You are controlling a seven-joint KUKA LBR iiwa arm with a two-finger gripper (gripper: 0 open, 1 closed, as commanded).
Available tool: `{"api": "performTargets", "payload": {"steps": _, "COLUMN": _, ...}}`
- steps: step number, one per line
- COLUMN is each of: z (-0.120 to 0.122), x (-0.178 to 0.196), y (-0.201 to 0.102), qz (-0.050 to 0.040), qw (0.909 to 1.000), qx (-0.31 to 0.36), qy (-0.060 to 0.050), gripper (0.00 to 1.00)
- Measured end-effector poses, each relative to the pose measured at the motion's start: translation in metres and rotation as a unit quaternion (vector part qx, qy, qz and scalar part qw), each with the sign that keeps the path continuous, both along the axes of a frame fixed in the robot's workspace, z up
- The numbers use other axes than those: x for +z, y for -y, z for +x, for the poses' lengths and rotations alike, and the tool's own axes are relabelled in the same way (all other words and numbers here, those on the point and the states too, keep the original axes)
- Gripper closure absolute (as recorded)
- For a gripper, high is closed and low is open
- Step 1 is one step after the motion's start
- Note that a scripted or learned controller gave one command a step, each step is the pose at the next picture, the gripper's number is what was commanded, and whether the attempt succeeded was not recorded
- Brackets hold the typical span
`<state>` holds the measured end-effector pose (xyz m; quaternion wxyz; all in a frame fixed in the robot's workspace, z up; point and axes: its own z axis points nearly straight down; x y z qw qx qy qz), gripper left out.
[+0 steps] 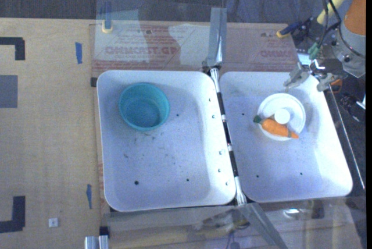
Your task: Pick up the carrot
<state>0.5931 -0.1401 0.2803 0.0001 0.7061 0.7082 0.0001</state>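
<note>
The carrot [279, 127] lies on a white plate [296, 109] in the right bin [325, 178], below and a little to the left of the gripper [306, 77]. It looks small, light and stiff, probably a smooth toy, so the thick orange middle is the best hold. The gripper hangs spread, holding nothing.

Even, cool light — soft focus, faint glare on the bins [174, 195].
</note>
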Motion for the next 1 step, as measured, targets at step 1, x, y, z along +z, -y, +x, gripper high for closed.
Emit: {"api": "performTargets", "payload": {"steps": 1, "z": -0.0176, "x": -0.1047, "y": -0.0172, "qz": -0.0002, "qw": 0.9942, "qx": 0.108, "qy": 0.000, "gripper": 0.00}}
